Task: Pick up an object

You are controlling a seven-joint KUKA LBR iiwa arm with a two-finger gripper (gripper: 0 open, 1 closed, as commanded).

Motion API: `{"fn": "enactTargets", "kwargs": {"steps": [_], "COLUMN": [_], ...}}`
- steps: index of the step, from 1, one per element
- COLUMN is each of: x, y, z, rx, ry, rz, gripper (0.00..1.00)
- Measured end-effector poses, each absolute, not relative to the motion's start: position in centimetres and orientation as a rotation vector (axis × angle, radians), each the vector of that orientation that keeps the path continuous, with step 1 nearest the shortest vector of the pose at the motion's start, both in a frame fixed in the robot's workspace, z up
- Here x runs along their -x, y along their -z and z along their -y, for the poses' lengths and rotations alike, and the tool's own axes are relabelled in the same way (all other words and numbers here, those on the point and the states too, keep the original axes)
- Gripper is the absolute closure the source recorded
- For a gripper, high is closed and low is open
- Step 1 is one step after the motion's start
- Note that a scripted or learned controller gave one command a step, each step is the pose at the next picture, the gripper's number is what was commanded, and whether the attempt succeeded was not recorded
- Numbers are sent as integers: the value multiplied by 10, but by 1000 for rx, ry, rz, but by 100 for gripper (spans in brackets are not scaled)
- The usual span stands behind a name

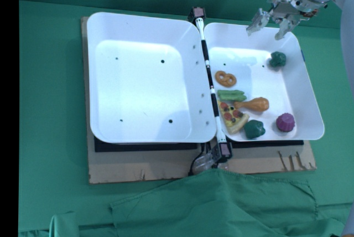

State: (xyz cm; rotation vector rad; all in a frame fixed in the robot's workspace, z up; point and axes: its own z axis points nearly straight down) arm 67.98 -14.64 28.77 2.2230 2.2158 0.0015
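Green cloth bench, glossy white right bin (310, 98) — spread metal hand (269, 26) above round-knobbed broccoli (277, 59).

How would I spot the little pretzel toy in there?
Look in the right-hand white bin, near the divider between the two bins. The pretzel lies just above the green beans; it is the only looped, light-brown piece.

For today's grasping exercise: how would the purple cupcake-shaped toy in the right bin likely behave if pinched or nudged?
The purple toy looks small and rounded, so it is probably light and may roll or tip when nudged. Its ridged sides could help the gripper hold it.
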Motion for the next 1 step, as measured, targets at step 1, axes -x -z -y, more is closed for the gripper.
{"fn": "enactTargets", "kwargs": {"steps": [1], "x": [-633], "y": [-218], "z": [138], "rx": [-2229], "ry": [6], "rz": [-2218], "gripper": [0]}}
